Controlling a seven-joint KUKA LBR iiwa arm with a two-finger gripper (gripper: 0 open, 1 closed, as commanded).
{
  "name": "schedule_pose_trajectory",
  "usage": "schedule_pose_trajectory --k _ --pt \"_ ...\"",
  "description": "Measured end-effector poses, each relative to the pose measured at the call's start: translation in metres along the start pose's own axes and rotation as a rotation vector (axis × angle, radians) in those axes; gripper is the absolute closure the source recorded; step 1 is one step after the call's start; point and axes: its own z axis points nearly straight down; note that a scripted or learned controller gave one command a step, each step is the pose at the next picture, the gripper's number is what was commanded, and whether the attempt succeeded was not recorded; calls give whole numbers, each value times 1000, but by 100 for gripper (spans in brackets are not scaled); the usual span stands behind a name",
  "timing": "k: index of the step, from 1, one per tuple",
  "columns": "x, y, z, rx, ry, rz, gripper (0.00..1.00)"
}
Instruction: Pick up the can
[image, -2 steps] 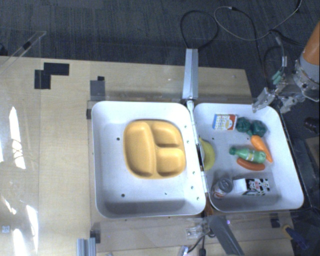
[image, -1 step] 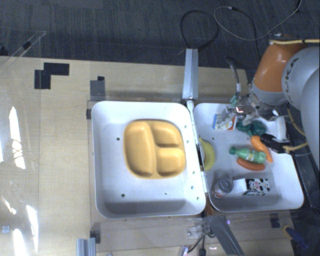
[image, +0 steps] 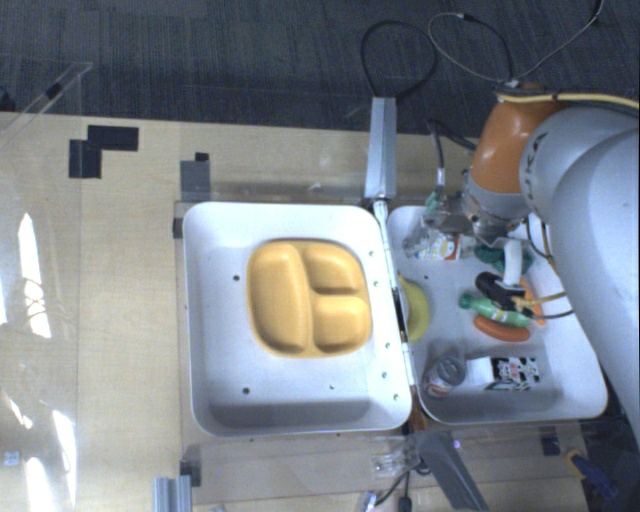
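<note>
The small silver metal can (image: 446, 372) lies on its side near the right bin's (image: 590, 400) front left corner. Light, stiff and slippery, it probably suits a grip across its round body. The claw's (image: 440, 243) state cannot be told.

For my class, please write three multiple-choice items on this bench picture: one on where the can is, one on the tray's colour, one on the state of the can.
1. Where is the can?
A. In the right bin, near its front edge
B. In the left bin
C. On the wooden bench

2. What colour is the divided tray?
A. Blue
B. Yellow
C. Black

3. How is the can?
A. Resting in the bin, apart from the arm
B. Lifted above the bins
C. Set on the tray

Answers: 1 A, it sits by the bin's near wall; 2 B, the tray in the left bin is yellow; 3 A, the arm's wrist is over the bin's far end.
</note>
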Motion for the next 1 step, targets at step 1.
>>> schedule_pose_trajectory --k 1 --pt "-2 -31 0 -2 1 14 0"
